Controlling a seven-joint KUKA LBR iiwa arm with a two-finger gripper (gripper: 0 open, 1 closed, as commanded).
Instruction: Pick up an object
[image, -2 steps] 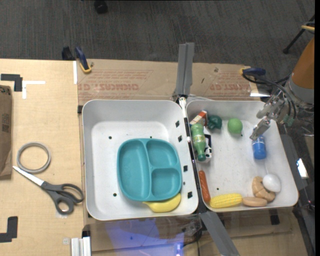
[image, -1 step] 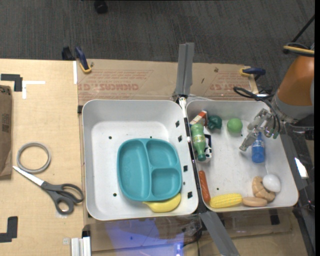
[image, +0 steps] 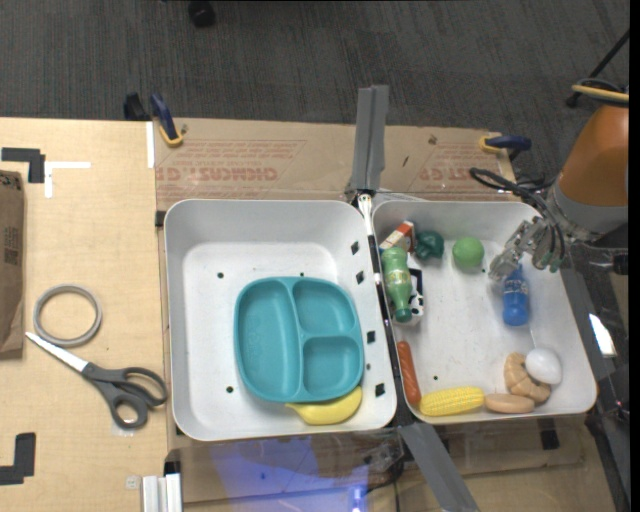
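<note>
Currently you have the end effector (image: 522, 250) over the right bin (image: 575, 330), near its far right corner, just above the blue bottle (image: 515, 300). You cannot tell from this angle how far its fingers are spread, and nothing shows between them.

Right bin contents: green ball (image: 467, 252) and dark green toy (image: 429, 245) near the far edge; green bottle (image: 397, 283) along the left wall; red sausage (image: 406, 368) below it; corn cob (image: 452, 402) at the near edge; white egg (image: 544, 365) and tan pieces (image: 519, 385) in the near right corner.

Left bin (image: 190, 300): teal divided plate (image: 299, 338) overlapping a banana (image: 328, 408) at the near edge.

On the bench's left side, scissors (image: 105, 378) and a tape roll (image: 67, 314).
</note>
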